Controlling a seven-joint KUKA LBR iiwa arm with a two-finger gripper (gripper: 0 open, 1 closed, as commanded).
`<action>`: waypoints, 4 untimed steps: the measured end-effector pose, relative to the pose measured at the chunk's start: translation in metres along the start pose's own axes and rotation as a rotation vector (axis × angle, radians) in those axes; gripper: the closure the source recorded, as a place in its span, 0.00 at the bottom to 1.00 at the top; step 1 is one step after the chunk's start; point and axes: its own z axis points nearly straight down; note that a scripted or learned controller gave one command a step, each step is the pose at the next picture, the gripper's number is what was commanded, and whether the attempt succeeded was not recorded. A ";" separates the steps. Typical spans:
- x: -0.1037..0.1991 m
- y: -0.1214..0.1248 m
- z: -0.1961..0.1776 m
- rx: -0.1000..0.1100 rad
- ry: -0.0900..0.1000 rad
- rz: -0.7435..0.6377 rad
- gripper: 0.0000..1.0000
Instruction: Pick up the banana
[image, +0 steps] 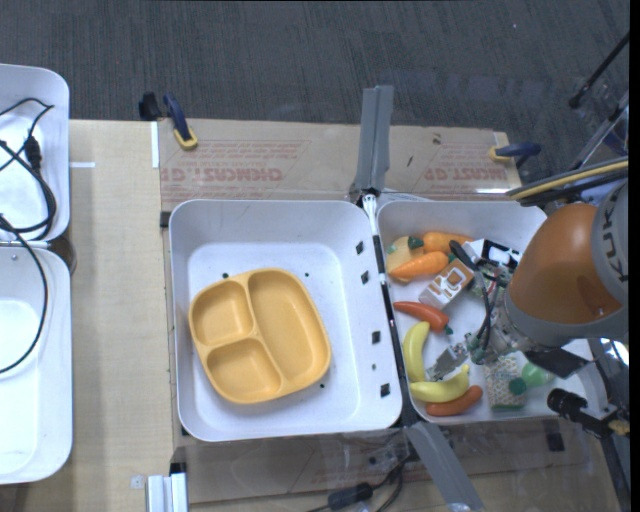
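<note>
The yellow banana (416, 352) lies in the right bin (392, 214), close to the bin's left wall. It curves down toward a second yellow piece (440, 389) at the bin's front. My gripper (463, 351) hangs low over the bin just right of the banana, under the grey wrist and the orange band (568, 268). Cables and the wrist body hide much of it. Nothing visibly sits in the gripper.
A red pepper (422, 313) lies just behind the banana, and a reddish sausage shape (455, 403) lies in front. Orange carrots (420, 266) and a small carton (447, 286) sit further back, a green item (532, 376) to the right. The left bin (190, 225) holds a yellow divided plate (260, 335).
</note>
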 end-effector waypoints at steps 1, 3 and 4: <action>0.000 0.000 0.000 0.000 0.000 0.000 0.00; 0.000 0.000 0.000 0.000 0.000 0.000 0.00; 0.000 0.000 0.000 0.000 0.000 0.000 0.00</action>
